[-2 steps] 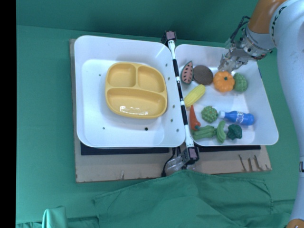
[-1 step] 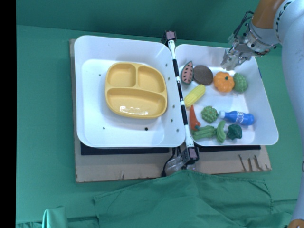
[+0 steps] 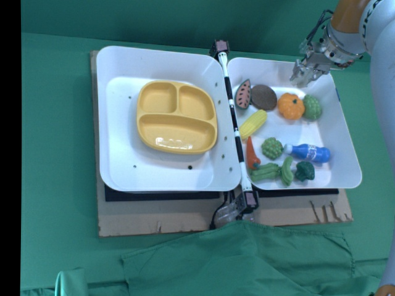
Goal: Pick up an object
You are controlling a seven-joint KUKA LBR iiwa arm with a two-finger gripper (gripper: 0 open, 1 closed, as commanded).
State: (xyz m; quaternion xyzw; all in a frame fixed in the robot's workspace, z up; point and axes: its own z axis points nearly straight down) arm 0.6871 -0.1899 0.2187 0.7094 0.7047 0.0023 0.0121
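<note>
Evidently approach phase: end effector (image 3: 307, 71) hovers over the right bin (image 3: 345, 159) near its 12 o'clock rim, nothing visibly between its fingers; their spread I cannot tell. Nearest candidate, the orange pumpkin (image 3: 291, 106), lies just toward 7 o'clock of it, touching a green vegetable (image 3: 312, 107). Best to descend centred on the pumpkin, clear of that neighbour. Pumpkin is roundish, no clear long axis or heading.

Bright, even light; sharp, soft shadows, faint glare
</note>
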